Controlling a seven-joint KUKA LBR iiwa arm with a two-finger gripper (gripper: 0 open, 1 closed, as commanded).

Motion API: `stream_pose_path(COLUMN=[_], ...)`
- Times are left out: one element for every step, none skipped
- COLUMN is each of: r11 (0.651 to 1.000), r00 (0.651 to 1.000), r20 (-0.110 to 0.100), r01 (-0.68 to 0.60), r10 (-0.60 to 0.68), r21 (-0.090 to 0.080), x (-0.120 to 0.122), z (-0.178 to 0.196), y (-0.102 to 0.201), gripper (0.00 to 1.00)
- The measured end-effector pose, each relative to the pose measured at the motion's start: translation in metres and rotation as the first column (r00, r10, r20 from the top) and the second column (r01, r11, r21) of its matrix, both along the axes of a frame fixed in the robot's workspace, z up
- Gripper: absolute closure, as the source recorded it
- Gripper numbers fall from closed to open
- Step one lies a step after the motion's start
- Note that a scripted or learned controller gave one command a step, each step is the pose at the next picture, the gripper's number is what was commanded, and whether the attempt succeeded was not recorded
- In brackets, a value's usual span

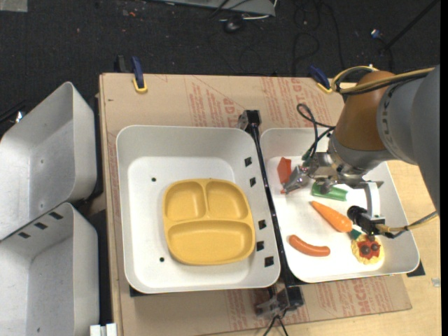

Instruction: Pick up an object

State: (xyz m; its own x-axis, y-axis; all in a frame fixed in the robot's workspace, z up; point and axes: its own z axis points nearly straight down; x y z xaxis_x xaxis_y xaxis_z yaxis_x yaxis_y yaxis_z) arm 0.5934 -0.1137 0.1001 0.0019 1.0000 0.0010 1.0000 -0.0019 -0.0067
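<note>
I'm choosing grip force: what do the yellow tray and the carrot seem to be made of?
Yellow tray: likely hard molded plastic, smooth with a soft sheen and rounded compartment ridges. Carrot: probably toy plastic or rubber, judging by its uniform orange; hardness can't be told.

Robot lab: cabled floor [294, 40], bin bench [203, 89]

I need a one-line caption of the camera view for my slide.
Gripper low in the right bin beside a red piece, near carrot, sausage and pizza; yellow tray in the left bin.

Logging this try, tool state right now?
Tool: cannot be told; it sits low in the right bin beside the red piece.
</note>
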Motion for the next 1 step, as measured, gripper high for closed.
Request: stream_pose_path(r11=[1.000], r00=[1.000], r20=[0.008], r01=[0.001], r10=[-0.001], r21=[-0.002], x=[0.0019], z=[0.0141], y=[-0.0001], gripper=[1.00])
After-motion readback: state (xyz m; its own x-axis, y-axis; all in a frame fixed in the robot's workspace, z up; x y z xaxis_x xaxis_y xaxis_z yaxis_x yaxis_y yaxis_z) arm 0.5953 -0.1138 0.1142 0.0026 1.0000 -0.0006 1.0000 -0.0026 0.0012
